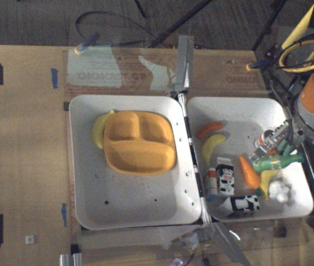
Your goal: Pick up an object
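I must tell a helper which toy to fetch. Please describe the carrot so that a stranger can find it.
Look in the right white bin, beside the gripper. The carrot lies just right of the upright black-and-white carton. It is the orange tapered piece under the green bottle, thicker than the orange sausage higher up.

Your left bin [85, 204]: divided tray [139, 142] toward rear. Right bin [240, 107]: banana [212, 146], carrot [249, 172], bottle [276, 162], cartons [225, 177]; gripper [271, 140] above bottle.

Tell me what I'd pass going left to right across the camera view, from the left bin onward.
Yellow piece under the tray's edge → orange divided tray → divider between the bins → yellow banana → orange carrot → green bottle beside the tool.
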{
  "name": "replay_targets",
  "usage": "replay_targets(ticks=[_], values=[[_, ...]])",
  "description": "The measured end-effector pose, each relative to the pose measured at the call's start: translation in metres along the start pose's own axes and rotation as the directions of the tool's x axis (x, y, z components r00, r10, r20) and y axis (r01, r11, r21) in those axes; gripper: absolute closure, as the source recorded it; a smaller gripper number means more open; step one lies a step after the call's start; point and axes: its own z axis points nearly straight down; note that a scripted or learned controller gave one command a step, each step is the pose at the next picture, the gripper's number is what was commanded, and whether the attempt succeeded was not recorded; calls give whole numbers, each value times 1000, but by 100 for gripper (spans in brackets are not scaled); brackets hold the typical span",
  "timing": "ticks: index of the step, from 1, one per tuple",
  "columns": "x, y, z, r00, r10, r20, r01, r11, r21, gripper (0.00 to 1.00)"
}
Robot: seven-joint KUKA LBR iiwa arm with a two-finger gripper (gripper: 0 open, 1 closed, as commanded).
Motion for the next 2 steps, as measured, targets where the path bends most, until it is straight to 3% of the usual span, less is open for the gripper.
replay_targets(ticks=[2], values=[[-2, 2, -21, 1000, 2, 7, -2, 1000, -6, 100]])
